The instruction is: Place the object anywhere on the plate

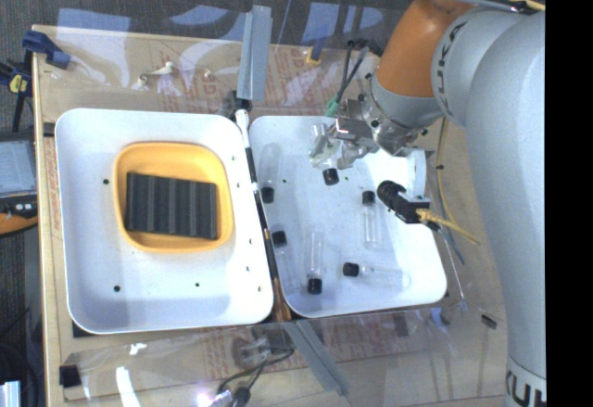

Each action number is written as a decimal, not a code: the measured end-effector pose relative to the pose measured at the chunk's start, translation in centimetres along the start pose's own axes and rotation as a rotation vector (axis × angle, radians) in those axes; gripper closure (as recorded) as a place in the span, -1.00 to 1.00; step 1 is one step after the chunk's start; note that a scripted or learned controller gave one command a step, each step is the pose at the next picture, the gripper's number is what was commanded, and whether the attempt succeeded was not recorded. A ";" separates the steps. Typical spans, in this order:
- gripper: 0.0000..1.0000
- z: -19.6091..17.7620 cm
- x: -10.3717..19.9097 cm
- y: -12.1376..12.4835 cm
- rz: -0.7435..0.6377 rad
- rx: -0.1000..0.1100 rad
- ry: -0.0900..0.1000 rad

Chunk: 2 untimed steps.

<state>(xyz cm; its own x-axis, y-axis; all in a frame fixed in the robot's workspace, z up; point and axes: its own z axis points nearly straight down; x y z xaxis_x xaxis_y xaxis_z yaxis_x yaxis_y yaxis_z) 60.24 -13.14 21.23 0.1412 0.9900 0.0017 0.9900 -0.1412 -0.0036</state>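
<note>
Claw (332, 144) low at right bin's (426, 289) far edge, grip state unclear, probably hunting vials (316, 255) for yellow plate (171, 159).

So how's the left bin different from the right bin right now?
The left bin holds a yellow plate with a dark ribbed insert; the right bin holds scattered clear black-capped vials. The gripper is over the right bin, not the left. Both are shallow and white.
</note>
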 end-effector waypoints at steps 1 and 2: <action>1.00 2.1 5.2 -1.8 -0.262 0.002 -0.001; 1.00 2.2 9.7 -4.9 -0.465 0.003 -0.002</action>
<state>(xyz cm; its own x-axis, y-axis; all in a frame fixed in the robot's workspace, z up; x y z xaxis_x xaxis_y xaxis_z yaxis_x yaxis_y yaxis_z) 56.76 -2.82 19.09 -0.3174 0.9483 0.0021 0.9483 0.3174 -0.0055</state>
